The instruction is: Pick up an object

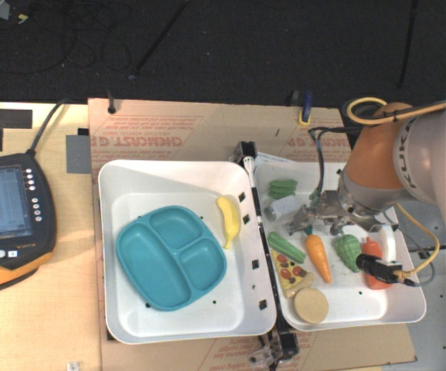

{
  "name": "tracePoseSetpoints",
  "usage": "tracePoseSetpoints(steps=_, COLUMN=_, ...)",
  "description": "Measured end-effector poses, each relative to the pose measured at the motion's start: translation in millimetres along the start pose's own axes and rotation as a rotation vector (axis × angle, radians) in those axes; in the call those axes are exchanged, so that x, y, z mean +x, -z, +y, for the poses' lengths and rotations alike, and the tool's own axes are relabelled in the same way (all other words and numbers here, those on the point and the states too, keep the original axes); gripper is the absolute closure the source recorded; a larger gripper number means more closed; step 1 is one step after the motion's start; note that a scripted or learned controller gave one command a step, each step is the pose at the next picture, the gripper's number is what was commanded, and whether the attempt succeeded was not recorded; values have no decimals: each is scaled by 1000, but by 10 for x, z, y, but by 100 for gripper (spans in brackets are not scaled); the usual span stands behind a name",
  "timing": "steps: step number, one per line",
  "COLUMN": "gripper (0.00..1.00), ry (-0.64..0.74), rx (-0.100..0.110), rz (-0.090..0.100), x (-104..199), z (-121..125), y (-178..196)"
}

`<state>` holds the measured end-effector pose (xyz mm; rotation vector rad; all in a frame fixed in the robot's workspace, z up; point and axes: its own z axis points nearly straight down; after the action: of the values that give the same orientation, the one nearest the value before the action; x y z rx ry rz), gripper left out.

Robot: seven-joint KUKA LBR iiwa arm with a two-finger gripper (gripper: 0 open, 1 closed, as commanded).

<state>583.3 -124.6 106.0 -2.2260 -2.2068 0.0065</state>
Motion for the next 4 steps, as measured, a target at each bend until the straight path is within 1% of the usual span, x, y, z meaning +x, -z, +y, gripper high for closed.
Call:
tracePoseSetpoints(steps=1, gripper=100, ry=-2, rx=2, rz=0, x=-11, z=-3, y=97)
tracePoseSetpoints(steps=2, gripper=0, ry=-4, rx=2, rz=0, x=-11, z=-4, y=93)
tracePoseSetpoints(steps=3, gripper=0, ry=7, rx=-8, rz=0, x=-77, z=-417, y=-182)
tracePoseSetpoints(steps=4, gripper=100, ry=5, rx=-9, rz=2, x=-84, z=-400, y=-63)
